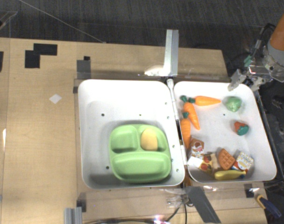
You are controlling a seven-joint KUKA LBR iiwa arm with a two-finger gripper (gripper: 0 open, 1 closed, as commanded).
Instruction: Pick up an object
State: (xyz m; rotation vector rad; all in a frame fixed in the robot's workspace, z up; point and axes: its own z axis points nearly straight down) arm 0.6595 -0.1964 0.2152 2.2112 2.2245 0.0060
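Observation:
The right bin (pixel 268 143) holds several toy foods. An orange carrot (pixel 207 100) lies near its far edge, with two more carrots (pixel 192 115) along the left wall. A pale green leafy piece (pixel 233 103) and a red and teal piece (pixel 241 128) sit toward the right. My gripper (pixel 245 82) hangs over the bin's far right corner, just above and behind the green leafy piece. It is open, with nothing between its fingers.
A waffle (pixel 226 158), a yellow banana (pixel 230 174) and small printed packets (pixel 196 149) crowd the right bin's near side. The left bin (pixel 100 101) holds a green divided plate (pixel 139 164) with a yellow round piece (pixel 149 139) in one compartment. A metal post (pixel 172 50) stands behind the bins.

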